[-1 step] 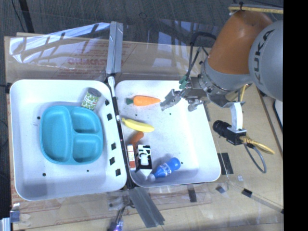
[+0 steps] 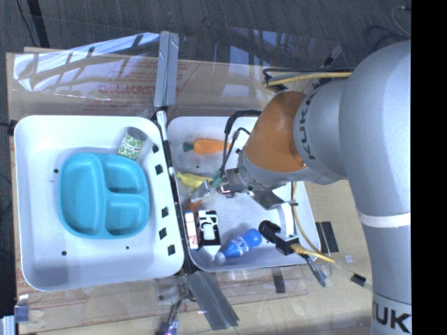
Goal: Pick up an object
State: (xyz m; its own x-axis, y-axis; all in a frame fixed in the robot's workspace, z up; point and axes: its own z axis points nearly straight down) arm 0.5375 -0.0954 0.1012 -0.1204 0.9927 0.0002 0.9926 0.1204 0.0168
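Arm (image 2: 363,124) over right bin (image 2: 199,123): one carrot (image 2: 207,146), one blue bottle (image 2: 238,246).

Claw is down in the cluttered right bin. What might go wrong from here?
1. The claw sits beside the yellow item, near a black-and-white box; it may catch both or just shove them.
2. The carrot and blue-capped bottle are rounded and may roll or slip from a pinch.
3. The arm covers part of the right bin, so a grasp is hard to verify.
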